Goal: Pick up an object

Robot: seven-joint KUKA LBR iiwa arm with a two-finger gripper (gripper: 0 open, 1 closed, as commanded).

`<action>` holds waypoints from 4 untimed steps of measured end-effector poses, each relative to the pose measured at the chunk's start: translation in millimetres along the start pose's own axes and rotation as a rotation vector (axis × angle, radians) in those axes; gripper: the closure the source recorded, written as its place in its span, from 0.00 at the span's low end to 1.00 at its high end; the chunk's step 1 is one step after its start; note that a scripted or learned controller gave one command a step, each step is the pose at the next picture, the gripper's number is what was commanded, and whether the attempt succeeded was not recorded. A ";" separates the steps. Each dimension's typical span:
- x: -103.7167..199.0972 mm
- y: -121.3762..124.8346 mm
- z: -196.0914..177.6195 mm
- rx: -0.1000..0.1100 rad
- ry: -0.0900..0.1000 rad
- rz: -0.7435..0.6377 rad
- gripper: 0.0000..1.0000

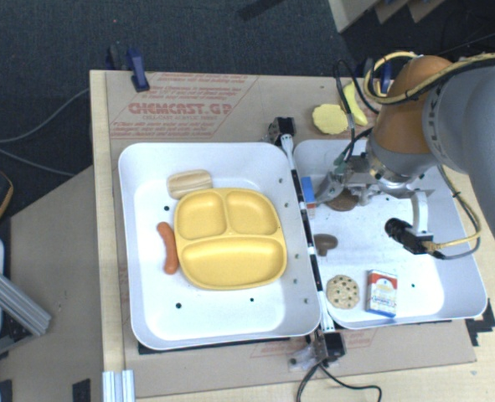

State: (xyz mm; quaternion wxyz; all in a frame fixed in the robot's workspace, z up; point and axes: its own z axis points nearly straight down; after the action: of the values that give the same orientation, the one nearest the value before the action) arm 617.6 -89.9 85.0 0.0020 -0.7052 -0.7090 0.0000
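My gripper is low over the far left part of the right bin, reaching in from the right. A brown rounded piece lies right under it, partly covered by it. A smaller brown piece rests near the bin's left wall. A round cookie and a small red, white and blue box lie at the front of that bin. The left bin holds a yellow divided plate, a tan bun and an orange-red sausage.
A yellow soft object lies on the bench behind the right bin. A blue clamp sits at the bench's far left corner. A small blue item rests on the ridge between the bins.
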 end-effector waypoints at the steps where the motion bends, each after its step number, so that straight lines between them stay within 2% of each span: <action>1: -33.4 44.1 -0.5 -0.008 -0.005 0.005 0.00; 2: -19.3 15.8 0.2 0.001 -0.002 0.006 0.00; 3: -47.5 50.1 -0.5 -0.008 -0.005 0.005 0.00; 4: -35.6 14.4 0.1 0.001 -0.002 0.006 0.00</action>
State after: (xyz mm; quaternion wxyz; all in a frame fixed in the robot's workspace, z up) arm 632.2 -125.4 84.7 0.0018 -0.7074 -0.7068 0.0011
